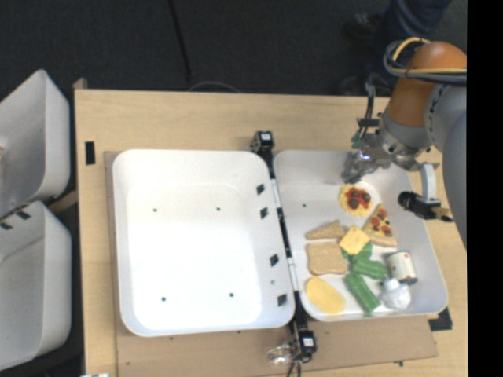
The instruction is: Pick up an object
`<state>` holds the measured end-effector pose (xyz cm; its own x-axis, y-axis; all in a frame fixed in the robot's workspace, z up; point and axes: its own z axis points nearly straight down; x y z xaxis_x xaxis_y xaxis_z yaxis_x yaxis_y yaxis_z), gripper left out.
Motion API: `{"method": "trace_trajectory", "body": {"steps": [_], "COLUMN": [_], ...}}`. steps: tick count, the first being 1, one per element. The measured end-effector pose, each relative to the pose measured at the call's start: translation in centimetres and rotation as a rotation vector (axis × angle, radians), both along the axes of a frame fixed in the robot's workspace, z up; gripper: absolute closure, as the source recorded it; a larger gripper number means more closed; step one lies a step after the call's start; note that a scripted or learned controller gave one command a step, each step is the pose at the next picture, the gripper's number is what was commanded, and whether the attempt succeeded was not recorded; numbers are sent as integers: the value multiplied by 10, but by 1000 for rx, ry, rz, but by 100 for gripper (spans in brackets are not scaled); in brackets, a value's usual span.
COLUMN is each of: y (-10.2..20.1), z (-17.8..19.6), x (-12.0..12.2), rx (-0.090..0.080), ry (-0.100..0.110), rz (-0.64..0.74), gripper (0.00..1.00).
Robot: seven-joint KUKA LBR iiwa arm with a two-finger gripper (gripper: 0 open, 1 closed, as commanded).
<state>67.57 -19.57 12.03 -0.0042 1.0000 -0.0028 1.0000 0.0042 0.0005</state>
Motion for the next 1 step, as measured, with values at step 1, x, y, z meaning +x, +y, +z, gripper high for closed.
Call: {"method": "trace_trajectory", "body": {"steps": [1], "y": [-22], "z": [-11], "x": [-50], "rx": [-1], "ry": [-6], "rz": [-1], "gripper": [100]}}
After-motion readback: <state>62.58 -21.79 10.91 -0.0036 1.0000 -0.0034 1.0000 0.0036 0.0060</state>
